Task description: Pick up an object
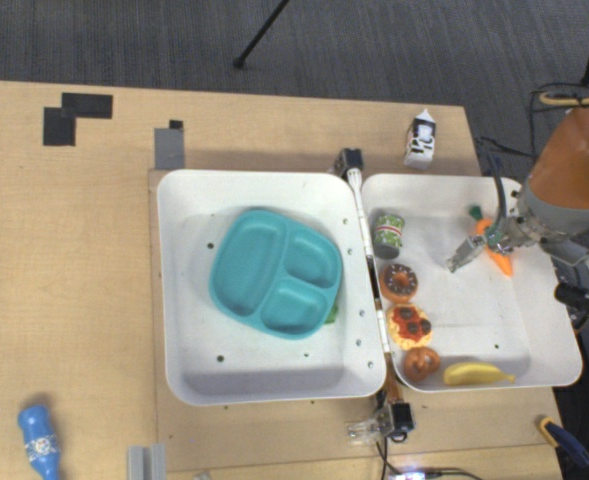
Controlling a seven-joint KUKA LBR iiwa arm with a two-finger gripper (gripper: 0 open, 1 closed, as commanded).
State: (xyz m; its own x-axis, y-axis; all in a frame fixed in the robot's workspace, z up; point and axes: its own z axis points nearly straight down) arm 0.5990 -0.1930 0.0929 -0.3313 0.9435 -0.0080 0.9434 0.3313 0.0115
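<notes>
Nearest the camera, a blue bottle [38, 440] lies on the bench [64, 268], and along the right bin's [534, 368] near wall sit a yellow banana [477, 373] and a reddish apple [420, 362], with a pizza slice [409, 321], a chocolate doughnut [401, 281] and a green can [388, 232] lined up along its left wall. The left bin [184, 298] holds a teal divided plate [277, 272]. Farther in, the end effector [477, 246] hangs over the right bin beside an orange carrot [498, 255]; I cannot tell whether it grips anything, and a small white bottle [421, 138] stands beyond
</notes>
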